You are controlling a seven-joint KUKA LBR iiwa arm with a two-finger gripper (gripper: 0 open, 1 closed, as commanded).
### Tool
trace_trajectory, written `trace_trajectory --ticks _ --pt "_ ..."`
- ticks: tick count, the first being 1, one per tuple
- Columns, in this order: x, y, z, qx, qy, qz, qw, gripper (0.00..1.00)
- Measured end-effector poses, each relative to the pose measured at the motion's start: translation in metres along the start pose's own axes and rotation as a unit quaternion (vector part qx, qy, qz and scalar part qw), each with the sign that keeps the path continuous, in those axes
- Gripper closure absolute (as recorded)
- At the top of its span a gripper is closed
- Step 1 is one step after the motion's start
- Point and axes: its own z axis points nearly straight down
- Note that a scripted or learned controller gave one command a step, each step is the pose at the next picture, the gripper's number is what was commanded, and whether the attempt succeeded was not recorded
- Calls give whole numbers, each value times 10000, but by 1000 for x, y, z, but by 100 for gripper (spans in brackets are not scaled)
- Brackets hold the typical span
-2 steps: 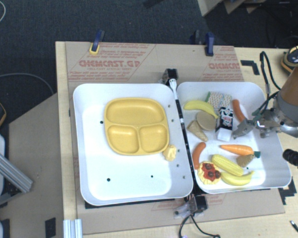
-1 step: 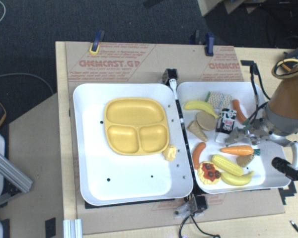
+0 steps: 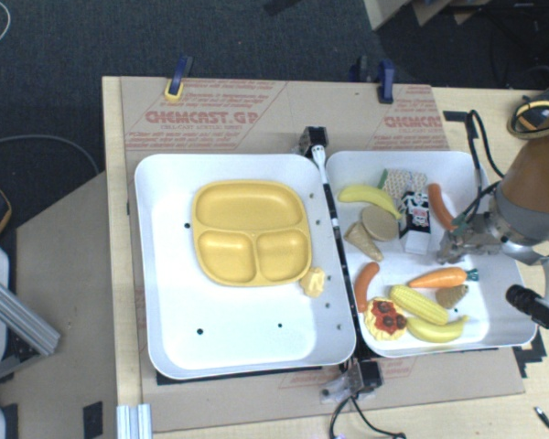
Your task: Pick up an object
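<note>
- Camera view: we see the gripper (image 3: 459, 243) low over the right bin (image 3: 348, 176), just above the carrot (image 3: 436, 279); we cannot tell its state.
- Bananas (image 3: 427, 314), sausage (image 3: 366, 285), pizza (image 3: 386, 319) nearby.
- Yellow tray (image 3: 251, 231) in the left bin (image 3: 165, 273).

The arm (image 3: 535, 190) is cut off at right.

A mustard-yellow plastic compartment plate (image 3: 252, 231) lies in the glossy white left bin (image 3: 165, 273), on a tan worktop (image 3: 284, 108) printed with red lettering. The white right bin (image 3: 508, 332) holds yellow bananas (image 3: 425, 314), an orange carrot (image 3: 437, 279), a red sausage (image 3: 365, 284) and a black-and-white cow-patterned carton (image 3: 415, 216).
</note>
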Motion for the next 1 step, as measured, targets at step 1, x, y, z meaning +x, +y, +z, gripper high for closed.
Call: trace_trajectory --ticks 1 --pt "-3 2 -64 -33 -17 -4 10000 100"
